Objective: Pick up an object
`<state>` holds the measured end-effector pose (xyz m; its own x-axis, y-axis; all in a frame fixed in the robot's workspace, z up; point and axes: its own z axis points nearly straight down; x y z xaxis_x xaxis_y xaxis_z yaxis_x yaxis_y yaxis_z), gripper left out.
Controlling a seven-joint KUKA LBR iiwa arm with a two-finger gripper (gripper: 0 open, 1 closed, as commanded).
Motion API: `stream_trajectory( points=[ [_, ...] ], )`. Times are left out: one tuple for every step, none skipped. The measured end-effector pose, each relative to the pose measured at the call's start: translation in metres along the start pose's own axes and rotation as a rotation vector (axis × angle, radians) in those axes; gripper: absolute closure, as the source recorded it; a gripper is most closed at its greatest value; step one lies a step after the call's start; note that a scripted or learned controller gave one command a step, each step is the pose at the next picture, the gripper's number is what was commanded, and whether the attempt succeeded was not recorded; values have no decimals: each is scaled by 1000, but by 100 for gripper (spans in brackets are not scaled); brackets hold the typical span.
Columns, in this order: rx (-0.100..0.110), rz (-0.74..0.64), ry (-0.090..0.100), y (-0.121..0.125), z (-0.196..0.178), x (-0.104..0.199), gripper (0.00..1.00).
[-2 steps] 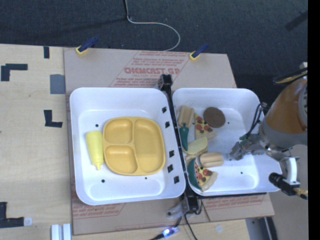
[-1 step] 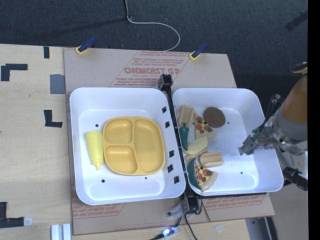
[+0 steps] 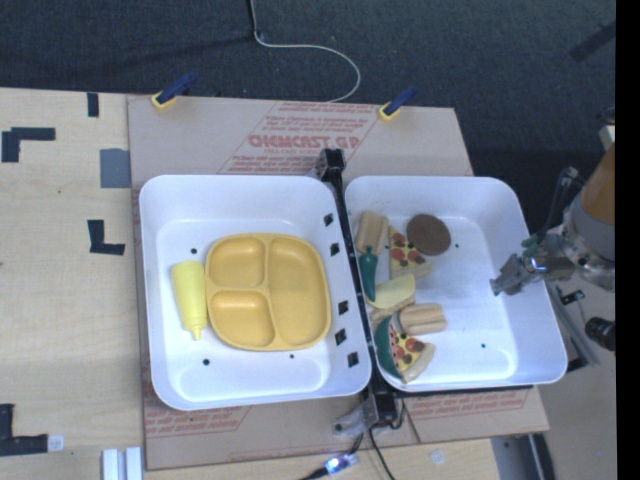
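Gripper (image 3: 512, 276) at the right edge of the frame hangs over the right wall of the right bin (image 3: 500, 203); its dark fingertips sit low over bare white floor, and whether it is spread or clenched cannot be told. No object is seen between its tips. Its grey arm (image 3: 590, 233) enters from the right, with a patch of orange (image 3: 602, 188) above the wrist.

From largest to smallest: a wooden bench (image 3: 60, 268) fills the lower part of the frame, with dark carpet (image 3: 450, 28) above it. A cardboard sheet (image 3: 290, 138) with red print lies under 2 white bins, pinned at its top by 2 clamps, blue and yellow. The left bin (image 3: 160, 368) holds a yellow divided plate (image 3: 268, 291) with 3 compartments, near the bin's middle. Just left of the plate lies a yellow squeeze bottle (image 3: 188, 296), its nozzle toward the bottom of the frame.

The right bin holds the toy food, clustered along its left side, well apart from the gripper. A pale yellow block (image 3: 394, 291) sits mid-cluster. Below it lies a tan bread roll (image 3: 422, 318), and below that a pizza slice (image 3: 408, 353) by the lower left corner. A tan wafer-like piece (image 3: 371, 232) stands at the upper left, with a second pizza slice (image 3: 405, 254) beside it and a round brown disc (image 3: 429, 233) to its right. A small green piece (image 3: 367, 268) lies against the left wall.
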<state>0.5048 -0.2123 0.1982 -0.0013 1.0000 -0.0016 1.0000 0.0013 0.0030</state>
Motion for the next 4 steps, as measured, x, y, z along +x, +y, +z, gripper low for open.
stream_trajectory(
  points=[
    [2, 0, 1, 1, -27, 0, 100],
    [5, -4, 2, 15, -16, 50, 100],
    [4, -6, 3, 25, -29, 110, 100],
    [6, -1, 2, 31, -15, 123, 100]
  ],
)
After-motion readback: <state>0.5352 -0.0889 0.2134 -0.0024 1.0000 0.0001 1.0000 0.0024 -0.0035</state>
